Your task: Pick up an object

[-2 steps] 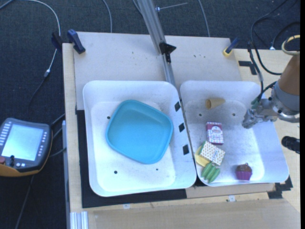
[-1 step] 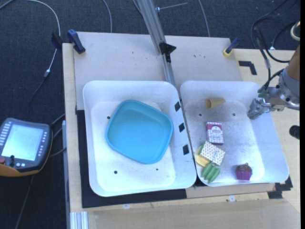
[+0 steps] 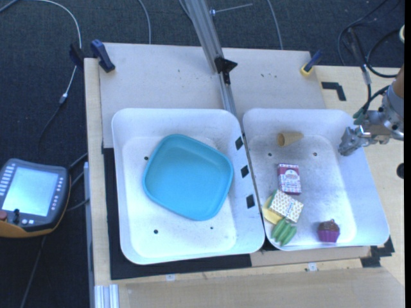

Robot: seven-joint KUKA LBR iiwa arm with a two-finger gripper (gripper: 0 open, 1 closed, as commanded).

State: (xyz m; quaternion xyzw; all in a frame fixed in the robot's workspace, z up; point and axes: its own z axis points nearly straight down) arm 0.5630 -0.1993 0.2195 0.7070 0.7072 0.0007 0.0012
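1. Two bins sat side by side on the bench [image 3: 167,82]: the left bin [image 3: 128,172] and the right bin [image 3: 359,197], their inner rims touching.
2. A plate [image 3: 187,176] lay in the middle of the left bin.
3. In the right bin, a cone [image 3: 289,138] lay at the far side, left of centre.
4. A small box [image 3: 289,178] lay nearer than the cone.
5. A cracker [image 3: 286,206] lay just near of the box, partly over a wedge [image 3: 271,214] by the bin's left wall.
6. A pod [image 3: 283,232] lay just near of the cracker.
7. A cupcake [image 3: 328,230] stood right of the pod.
8. The gripper [image 3: 350,141] hung over the right bin's far right rim.
9. A pendant [image 3: 31,196] lay left of the bench.
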